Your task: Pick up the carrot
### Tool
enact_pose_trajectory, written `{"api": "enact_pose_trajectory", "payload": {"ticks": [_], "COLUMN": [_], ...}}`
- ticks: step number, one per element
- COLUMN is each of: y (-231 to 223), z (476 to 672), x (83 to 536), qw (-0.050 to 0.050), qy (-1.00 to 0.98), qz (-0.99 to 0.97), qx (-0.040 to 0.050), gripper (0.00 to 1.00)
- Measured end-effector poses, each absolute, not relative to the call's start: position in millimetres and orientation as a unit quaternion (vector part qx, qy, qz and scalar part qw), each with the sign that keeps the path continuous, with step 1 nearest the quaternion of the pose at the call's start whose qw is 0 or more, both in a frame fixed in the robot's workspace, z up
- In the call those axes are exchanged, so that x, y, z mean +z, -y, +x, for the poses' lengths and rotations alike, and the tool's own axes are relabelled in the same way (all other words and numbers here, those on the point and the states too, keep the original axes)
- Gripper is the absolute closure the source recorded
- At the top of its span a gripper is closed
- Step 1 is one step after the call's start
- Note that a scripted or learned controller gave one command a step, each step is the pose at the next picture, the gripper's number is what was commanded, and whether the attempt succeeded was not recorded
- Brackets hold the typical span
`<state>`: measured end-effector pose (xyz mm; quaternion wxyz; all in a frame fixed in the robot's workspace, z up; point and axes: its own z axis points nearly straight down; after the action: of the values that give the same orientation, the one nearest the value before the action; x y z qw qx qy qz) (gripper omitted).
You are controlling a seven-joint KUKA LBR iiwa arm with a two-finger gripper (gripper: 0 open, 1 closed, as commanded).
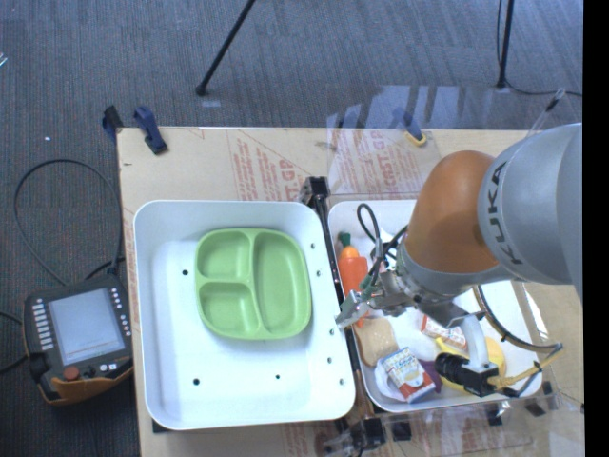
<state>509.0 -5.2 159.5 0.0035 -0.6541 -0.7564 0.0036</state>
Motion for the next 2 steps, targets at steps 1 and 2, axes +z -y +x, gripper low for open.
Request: {"api": "enact_pose_trajectory", "payload": {"ticks": [1,2], "y": [17,25], "z": [527.6,552.5], "x": [132,121], "qw": [0.017,0.028], "qy": [0.721,0.781], "qz": [-0.693,-0.624], "qx": [-0.0122,-0.0189], "gripper": [0.0,0.0]}}
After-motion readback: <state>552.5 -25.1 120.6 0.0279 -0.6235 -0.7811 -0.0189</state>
